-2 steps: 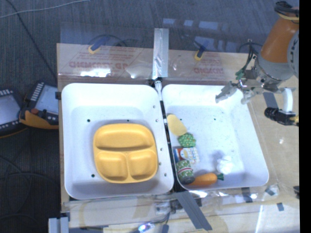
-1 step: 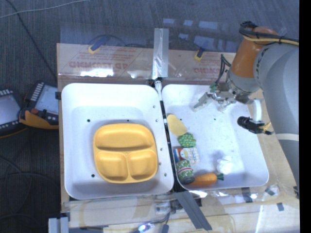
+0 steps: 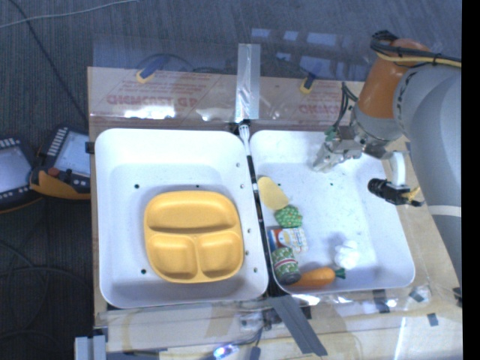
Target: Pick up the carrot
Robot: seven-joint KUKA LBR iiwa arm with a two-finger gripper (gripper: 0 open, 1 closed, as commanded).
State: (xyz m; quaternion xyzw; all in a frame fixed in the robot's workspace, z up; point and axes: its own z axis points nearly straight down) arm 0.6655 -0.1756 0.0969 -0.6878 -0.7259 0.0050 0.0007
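My gripper [image 3: 331, 156] hangs over the far part of the right bin [image 3: 375, 223], close to its back wall, with nothing between its fingers; from this slant I cannot tell whether they are parted or closed.

The carrot [image 3: 316, 277] lies at the opposite end of the same bin, against the near wall, its orange body stretched roughly left to right along that wall and its green top pointing right. From my gripper it sits straight down the picture, toward the near edge and only slightly to the left, well apart from me.

Between us a row of small things runs down the bin's left side: a yellow piece [image 3: 273, 194], a green piece [image 3: 289, 217], a carton [image 3: 289, 238] and a dark green can [image 3: 284, 262], whose foot is just beside or touching the carrot's left end. A white lump [image 3: 347, 255] rests just above the carrot's top end. In the left bin [image 3: 120, 201] sits a yellow tray [image 3: 195, 235].

My judgement: nothing is picked yet, and the reach must cross the bin, then close across the carrot's short width, front to back, clear of the can and the wall.
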